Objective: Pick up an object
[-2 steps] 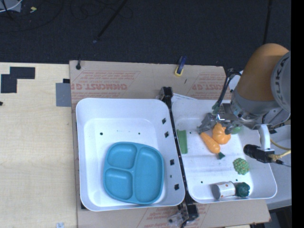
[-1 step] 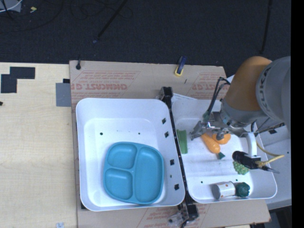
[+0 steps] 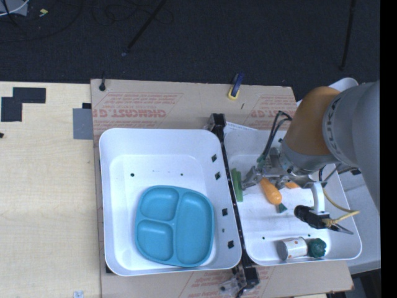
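Seen from above, the grey arm (image 3: 347,129) reaches into the right bin (image 3: 257,221), its gripper (image 3: 268,171) low over the upper middle of that bin's floor. Whether the gripper is wide, narrow or closed on anything cannot be told. Just below it, near the middle of the right bin, lies an orange carrot-shaped piece (image 3: 271,192). Its long axis runs on a diagonal, from the bin's upper left towards its lower right. A small teal bit (image 3: 282,208) sits at the lower-right end. A green stick (image 3: 236,185) lies along the right bin's left wall. A white cylinder (image 3: 293,248) and a dark green ball (image 3: 317,248) rest side by side at the right bin's near edge. Beyond that left wall, the left bin (image 3: 124,154) holds a blue divided plate (image 3: 173,225).
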### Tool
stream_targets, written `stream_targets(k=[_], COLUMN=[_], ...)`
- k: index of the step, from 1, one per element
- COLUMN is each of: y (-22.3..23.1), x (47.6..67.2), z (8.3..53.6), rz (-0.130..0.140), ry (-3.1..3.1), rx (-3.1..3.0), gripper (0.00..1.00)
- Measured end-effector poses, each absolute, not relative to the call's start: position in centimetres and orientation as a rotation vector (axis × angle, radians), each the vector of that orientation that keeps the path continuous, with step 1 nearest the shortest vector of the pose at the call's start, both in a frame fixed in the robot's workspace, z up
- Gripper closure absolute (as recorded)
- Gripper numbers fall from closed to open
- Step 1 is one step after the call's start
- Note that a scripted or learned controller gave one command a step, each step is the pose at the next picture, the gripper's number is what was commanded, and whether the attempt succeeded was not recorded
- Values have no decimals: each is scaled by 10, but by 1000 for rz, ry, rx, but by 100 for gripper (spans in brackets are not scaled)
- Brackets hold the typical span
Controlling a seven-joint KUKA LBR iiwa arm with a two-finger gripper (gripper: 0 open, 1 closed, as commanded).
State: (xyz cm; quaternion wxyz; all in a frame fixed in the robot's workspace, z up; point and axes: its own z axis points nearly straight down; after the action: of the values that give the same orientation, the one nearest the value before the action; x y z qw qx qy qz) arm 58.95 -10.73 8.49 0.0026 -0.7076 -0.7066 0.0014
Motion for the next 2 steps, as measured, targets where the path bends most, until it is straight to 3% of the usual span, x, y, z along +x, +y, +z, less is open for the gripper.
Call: stream_targets(k=[1, 2], y=[-109, -105], x=[590, 584], z=[97, 156], rz=[3, -3], ry=[-2211, -2219], rx=[-2225, -2226], gripper=[100, 100])
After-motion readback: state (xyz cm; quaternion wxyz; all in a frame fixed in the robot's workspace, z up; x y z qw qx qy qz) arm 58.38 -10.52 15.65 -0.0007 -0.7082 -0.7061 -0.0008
